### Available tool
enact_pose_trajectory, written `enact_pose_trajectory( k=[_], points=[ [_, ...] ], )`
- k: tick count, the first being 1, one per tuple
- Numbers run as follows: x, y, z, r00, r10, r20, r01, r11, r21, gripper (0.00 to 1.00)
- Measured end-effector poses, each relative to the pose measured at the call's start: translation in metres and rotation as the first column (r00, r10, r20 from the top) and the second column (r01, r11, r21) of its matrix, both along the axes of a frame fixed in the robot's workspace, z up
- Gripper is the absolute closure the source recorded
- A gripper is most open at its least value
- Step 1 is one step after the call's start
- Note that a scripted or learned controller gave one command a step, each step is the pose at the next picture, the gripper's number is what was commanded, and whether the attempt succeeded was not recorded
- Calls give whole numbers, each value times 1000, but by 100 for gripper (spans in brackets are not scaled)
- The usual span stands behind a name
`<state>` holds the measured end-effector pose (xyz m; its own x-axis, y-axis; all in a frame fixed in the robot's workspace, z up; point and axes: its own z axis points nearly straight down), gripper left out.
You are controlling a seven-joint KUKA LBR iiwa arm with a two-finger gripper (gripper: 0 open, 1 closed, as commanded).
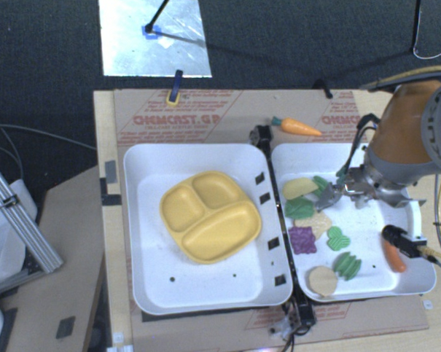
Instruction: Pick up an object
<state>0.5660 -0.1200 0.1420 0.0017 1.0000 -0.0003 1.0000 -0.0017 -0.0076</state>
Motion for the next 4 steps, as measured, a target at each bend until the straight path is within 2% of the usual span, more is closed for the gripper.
enact_pose_trajectory(
  k=[1, 2, 3, 4],
  points=[
    [-34, 70, 44, 1000, 10, 8, -11, 1000, 3, 0],
    [-81, 86, 54, 1000, 3, 6, -3, 1000, 2, 0],
    [-78, 85, 65, 1000, 3, 11, -3, 1000, 1, 100],
    [48, 157, 42, 1000, 14, 18, -14, 1000, 2, 100]
  ],
)
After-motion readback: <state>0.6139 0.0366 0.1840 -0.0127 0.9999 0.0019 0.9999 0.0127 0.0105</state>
